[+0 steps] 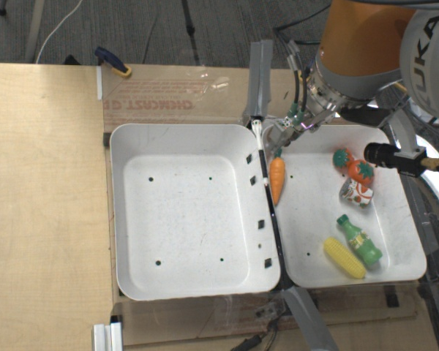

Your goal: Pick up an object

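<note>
orange carrot (276,178): we log it hanging point down at the left edge of the right bin (402,269), beside the divider between the two bins. its green top meets the gripper (279,139), and we read the fingers as closed on that top, so the carrot looks held, lifted or close to it. whether the tip has cleared the bin floor we cannot tell from this slant.

arm (366,35): grey with an orange band, reaching in from the far right, wrist over the far left corner of the right bin.

right bin, other contents: a red and green toy (342,159) and a red tomato-like piece (361,171) touching it, a white and orange crumpled item (355,193) just near of those, a green bottle (360,243) and a yellow corn (344,258) side by side toward the near edge. all lie well apart from the carrot.

left bin (121,196): white, shallow, with a few dark dots on its floor.

progress, by our judgement: the choice of object and the grasp appear made; what is left is to raise the carrot well clear of the bin and show the grip lasts. the hold is on the slim leafy end alone, so we would rate slipping as the main risk.
</note>
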`<state>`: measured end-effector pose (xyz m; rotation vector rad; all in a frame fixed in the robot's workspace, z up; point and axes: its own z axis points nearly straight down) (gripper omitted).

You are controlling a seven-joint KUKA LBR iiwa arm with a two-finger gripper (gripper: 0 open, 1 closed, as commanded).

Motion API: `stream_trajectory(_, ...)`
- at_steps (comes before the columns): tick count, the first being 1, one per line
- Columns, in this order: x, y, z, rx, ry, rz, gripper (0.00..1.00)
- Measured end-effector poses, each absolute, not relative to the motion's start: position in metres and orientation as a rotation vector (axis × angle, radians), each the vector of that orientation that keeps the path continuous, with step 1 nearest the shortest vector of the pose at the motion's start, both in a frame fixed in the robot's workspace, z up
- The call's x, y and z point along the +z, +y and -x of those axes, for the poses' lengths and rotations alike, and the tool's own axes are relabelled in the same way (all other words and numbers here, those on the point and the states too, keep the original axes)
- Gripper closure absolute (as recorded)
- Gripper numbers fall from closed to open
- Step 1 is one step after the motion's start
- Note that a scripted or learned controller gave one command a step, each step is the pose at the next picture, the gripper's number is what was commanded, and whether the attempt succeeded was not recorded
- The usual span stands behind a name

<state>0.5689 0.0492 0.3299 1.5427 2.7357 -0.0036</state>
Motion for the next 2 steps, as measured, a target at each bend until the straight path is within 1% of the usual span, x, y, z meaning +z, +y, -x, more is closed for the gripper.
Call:
stream_trajectory(1, 0.235, 0.049, -0.477, -0.005, 2.741, -1.541, 1.0)
stream_trajectory(2, 0.19, 0.025, -0.621, -0.005, 2.711, -1.588, 1.0)
